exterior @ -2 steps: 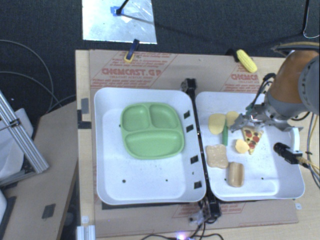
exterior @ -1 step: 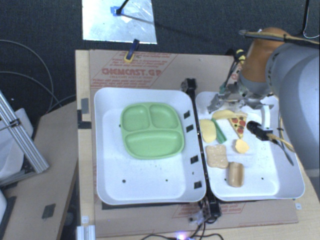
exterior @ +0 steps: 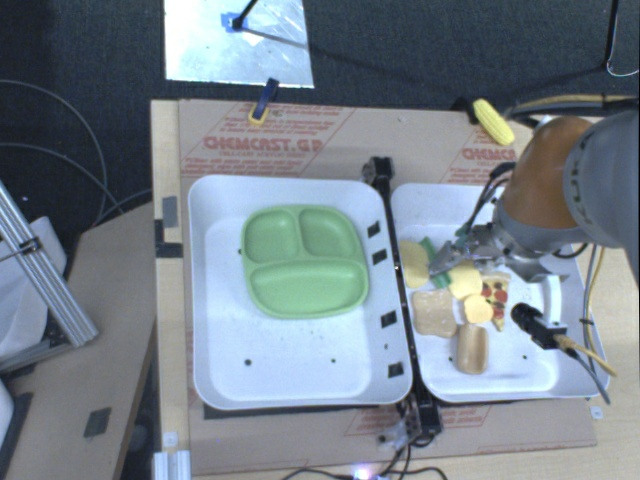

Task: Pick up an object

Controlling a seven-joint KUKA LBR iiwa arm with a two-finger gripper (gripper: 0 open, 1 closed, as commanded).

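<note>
Claw [exterior: 447, 259] lowered among toy food [exterior: 468, 286] in right bin [exterior: 440, 200]; open/closed state cannot be told; nothing seen lifted yet

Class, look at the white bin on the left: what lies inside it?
Inside the left bin lies one green divided plate with three bare compartments. Whatever is under the plate is covered.

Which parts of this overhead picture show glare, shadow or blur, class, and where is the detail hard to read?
Camera view: the metal sheet beyond the bench carries bright glare; the white bins look evenly lit, with soft shadow under the green divided plate; the arm is slightly soft-edged and shades the food items beneath it; the gripper is too small and dim to read clearly.
</note>
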